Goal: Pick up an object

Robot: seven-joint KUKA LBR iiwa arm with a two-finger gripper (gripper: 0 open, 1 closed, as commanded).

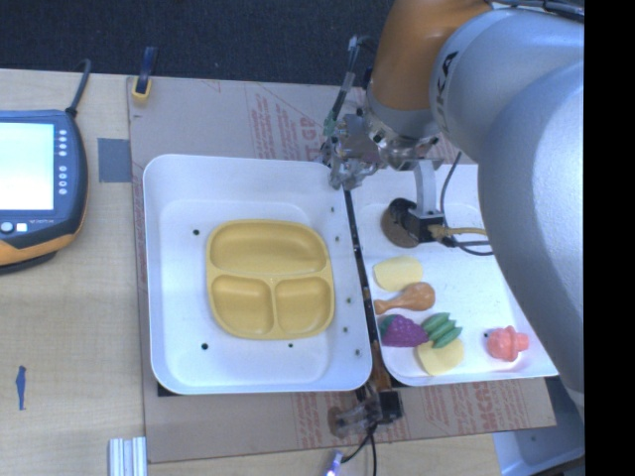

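Note:
My gripper (345,170) hangs over the far end of the rim where the two bins meet, with the grey arm and its orange band above it. In the right bin (466,276) lie a pale yellow piece (397,271), a tan drumstick (408,297), purple grapes (401,332), a green toy vegetable (441,327), a yellow wedge (441,356) and a pink-red toy (506,343). All of them sit toward the near half of that bin, well clear of the gripper. I see nothing held.
A yellow divided plate (270,278) lies in the middle of the left bin (164,266). A teach pendant (35,181) rests on the bench at the far left. The arm's bulk covers the right bin's far right part.

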